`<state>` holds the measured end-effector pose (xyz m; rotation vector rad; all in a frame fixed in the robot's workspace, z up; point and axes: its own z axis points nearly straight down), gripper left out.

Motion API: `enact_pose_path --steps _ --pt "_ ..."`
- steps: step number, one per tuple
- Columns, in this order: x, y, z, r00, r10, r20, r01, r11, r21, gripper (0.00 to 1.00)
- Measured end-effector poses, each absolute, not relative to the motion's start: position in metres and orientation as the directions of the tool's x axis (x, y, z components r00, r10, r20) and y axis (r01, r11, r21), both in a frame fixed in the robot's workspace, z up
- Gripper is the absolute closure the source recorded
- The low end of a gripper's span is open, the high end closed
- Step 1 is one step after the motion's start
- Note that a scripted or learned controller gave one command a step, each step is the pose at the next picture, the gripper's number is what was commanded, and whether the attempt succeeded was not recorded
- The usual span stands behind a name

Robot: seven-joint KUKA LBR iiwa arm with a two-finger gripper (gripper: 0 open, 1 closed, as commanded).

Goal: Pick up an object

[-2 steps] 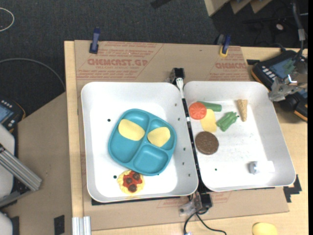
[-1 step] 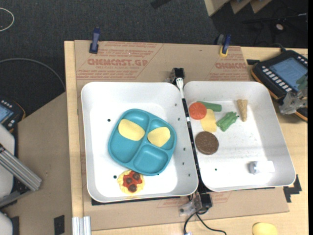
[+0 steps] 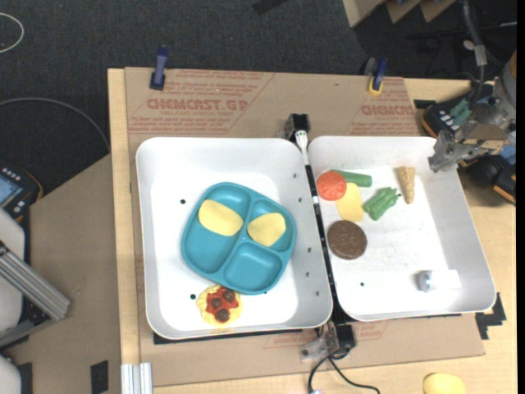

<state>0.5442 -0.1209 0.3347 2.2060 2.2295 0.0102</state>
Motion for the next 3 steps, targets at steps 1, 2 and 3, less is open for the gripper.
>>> enact_pose_path --steps 1,2,3 --pt "0.528 -0.179 0.296 0.004 1.0 0.001 1.0 -0.004 -0.005 1.0" --pt "0.514 -0.082 0.341 -0.01 1.0 0.001 1.0 0.01 0.006 1.0" --pt "0.495 0.024 0.39 -0.013 1.0 0.003 1.0 0.013 0.008 1.0"
